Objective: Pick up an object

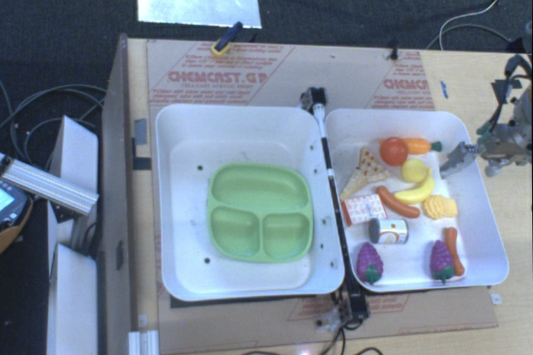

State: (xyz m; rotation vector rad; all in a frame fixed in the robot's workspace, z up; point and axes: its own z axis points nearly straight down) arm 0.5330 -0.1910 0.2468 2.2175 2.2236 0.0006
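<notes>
The right bin [476, 178] holds several toy foods. A red tomato [394, 150] and an orange carrot [420, 147] lie at the back, with a lemon [414, 170] and a banana [416, 193] just in front of them. Around these are a waffle cone [366, 170], a sausage [398, 202], a yellow corn piece [440, 207], a small printed box [364, 210] and a can [389, 231]. Purple grapes [370, 261], a purple fruit [442, 259] and a second carrot [453, 242] sit at the front. My gripper [460, 157] hangs over the bin's right rim, right of the lemon and apart from all the objects.
A green divided plate [261, 212] lies in the left bin [187, 178]. A black divider bar [329, 170] runs between the bins. Cardboard [250, 74] lies under both. Cables trail at the far right and left, and grey boxes stand off the bench's left side.
</notes>
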